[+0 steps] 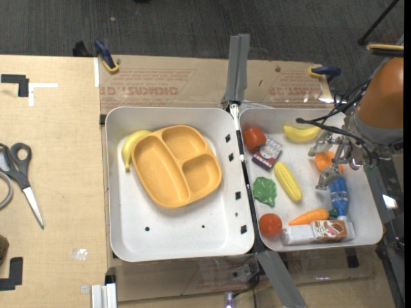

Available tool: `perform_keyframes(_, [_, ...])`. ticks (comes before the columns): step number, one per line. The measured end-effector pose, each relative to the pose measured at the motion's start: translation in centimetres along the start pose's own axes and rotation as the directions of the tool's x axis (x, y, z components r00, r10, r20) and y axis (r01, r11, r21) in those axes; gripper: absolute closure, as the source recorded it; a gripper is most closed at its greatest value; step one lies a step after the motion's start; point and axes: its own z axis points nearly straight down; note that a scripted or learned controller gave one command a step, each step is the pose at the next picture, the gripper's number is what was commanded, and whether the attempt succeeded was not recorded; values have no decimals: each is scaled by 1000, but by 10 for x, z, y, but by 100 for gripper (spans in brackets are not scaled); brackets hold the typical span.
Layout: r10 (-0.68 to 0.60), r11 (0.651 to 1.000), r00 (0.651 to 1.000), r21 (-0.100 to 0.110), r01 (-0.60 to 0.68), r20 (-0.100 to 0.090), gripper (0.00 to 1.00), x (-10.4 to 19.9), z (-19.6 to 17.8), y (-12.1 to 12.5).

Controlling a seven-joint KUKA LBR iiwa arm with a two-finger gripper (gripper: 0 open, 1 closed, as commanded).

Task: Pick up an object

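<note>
The right bin holds a yellow banana, a red tomato, a small purple box, a corn cob, a green leafy piece, a second tomato, a carrot, a juice carton and a blue bottle. My gripper hangs low at the bin's right side. It is directly over a small orange object and just above the blue bottle's top. The arm hides part of the orange object.
The left bin contains a yellow divided plate with a second banana tucked at its left edge. Scissors lie on the wooden bench at far left. Blue clamps hold cardboard behind the bins.
</note>
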Motion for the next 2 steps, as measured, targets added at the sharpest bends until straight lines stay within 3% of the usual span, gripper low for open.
perform_keyframes(1, [-42, 999, 999, 3, 42, -3, 0, 30, 1, -3])
perform_keyframes(2, [-49, 999, 999, -3, 49, 2, 100, 27, -9, 3])
